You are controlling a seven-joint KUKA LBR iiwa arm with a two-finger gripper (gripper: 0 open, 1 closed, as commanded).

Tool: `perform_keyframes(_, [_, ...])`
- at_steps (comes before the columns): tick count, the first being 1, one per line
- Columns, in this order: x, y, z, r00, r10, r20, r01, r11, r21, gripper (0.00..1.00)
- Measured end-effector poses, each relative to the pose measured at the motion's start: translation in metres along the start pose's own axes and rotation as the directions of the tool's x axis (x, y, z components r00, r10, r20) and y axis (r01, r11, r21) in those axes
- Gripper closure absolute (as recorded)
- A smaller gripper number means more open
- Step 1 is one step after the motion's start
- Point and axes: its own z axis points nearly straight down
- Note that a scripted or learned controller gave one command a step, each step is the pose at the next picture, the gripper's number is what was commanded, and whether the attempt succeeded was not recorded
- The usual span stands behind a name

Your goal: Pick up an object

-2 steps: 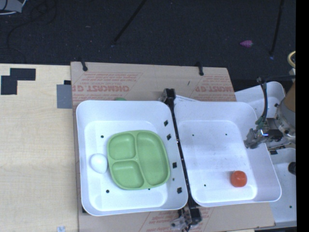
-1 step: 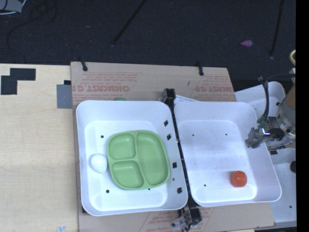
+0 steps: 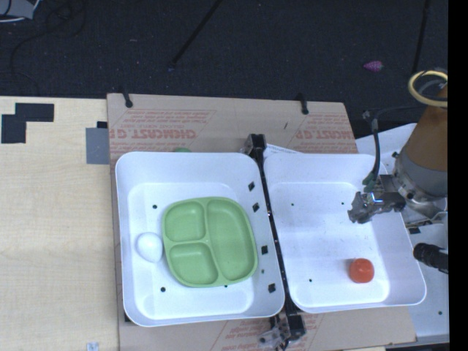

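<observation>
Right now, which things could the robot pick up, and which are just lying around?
For the job:
- red ball in the right bin
- white ball in the left bin
- green divided plate, beside the white ball
- the tool, above the right bin

Just lying about:
- cardboard sheet under the bins
- purple scrap on the dark floor

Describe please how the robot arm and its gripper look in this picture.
The arm enters from the right: an orange-brown, rounded segment above a grey wrist collar. A black cable curves down along it toward the gripper, a small dark grey metal assembly with a bluish glint. A yellowish ring sits at the arm's upper end.
</observation>
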Motion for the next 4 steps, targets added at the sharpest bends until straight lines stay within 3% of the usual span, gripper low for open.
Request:
perform_keyframes(3, [0.16,-0.032,0.016,1.0,0.0,0.001,0.0,1.0,0.003,1.0])
perform_keyframes(4, [0.211,-0.027,0.01,1.0,0.0,0.001,0.0,1.0,0.001,1.0])
